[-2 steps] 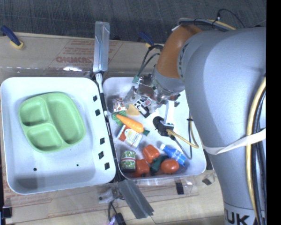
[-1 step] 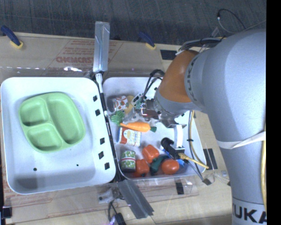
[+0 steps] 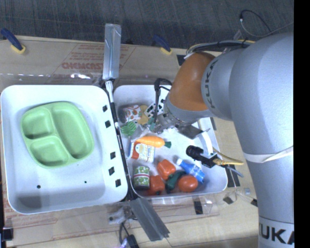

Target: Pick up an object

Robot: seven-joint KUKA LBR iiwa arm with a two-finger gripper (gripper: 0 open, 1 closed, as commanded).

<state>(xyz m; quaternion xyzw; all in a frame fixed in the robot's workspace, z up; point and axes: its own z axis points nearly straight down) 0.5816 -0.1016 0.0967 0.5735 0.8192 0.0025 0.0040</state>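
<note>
claw [image 3: 156, 119]: down in the right bin's [image 3: 217, 186] top end, fingers buried in the clutter, honestly can't tell if it's open or has anything
toys: carrot [image 3: 151, 141] just below it, small can [image 3: 141, 175] and red stuff further down
left bin [image 3: 10, 138]: green divided plate [image 3: 57, 133]

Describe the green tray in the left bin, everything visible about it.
The green tray is pale green, looks like smooth plastic, with rounded corners and three compartments: one large on the right, two smaller stacked on the left. It lies flat, open side up, slightly rotated, on the floor of the left white bin, toward the bin's upper left. All compartments look bare. Apart from the bin floor, nothing touches it.
</note>
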